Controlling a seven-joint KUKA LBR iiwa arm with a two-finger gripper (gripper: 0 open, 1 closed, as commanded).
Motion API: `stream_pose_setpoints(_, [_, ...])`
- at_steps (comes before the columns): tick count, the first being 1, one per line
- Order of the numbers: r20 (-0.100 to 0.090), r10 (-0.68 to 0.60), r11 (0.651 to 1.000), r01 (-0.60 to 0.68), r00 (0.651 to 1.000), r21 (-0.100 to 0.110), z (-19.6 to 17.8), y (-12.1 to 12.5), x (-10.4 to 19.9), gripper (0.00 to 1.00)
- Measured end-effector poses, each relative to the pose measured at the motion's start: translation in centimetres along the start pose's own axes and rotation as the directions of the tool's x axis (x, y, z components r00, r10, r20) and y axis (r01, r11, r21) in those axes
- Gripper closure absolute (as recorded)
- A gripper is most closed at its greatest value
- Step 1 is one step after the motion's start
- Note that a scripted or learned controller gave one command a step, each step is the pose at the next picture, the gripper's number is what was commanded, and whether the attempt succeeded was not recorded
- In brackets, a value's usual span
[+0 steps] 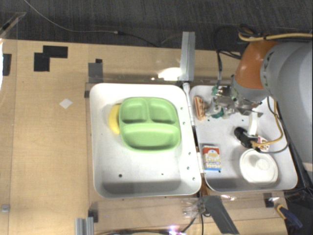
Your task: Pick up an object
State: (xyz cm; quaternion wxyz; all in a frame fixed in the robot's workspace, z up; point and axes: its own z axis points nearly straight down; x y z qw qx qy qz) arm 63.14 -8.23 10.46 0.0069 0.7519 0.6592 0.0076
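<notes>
Tool (222,104) low in right bin (288,180), upper-left area; its state cannot be told. Nearest object: brown striped item (199,107), just beside at 9 o'clock, long axis 12-to-6. Small red-and-white box (211,158) lies toward 6 o'clock, white round container (258,166) toward 5.

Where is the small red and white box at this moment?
In the camera view the small red and white box lies in the right bin, near its front left corner beside the divider, left of the white round lid and below the gripper.
</notes>
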Motion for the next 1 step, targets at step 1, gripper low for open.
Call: stream_pose_setpoints(1, [0.001,-0.006,1.000,0.006,1.000,0.014,-8.17,3.21,6.38,1.00])
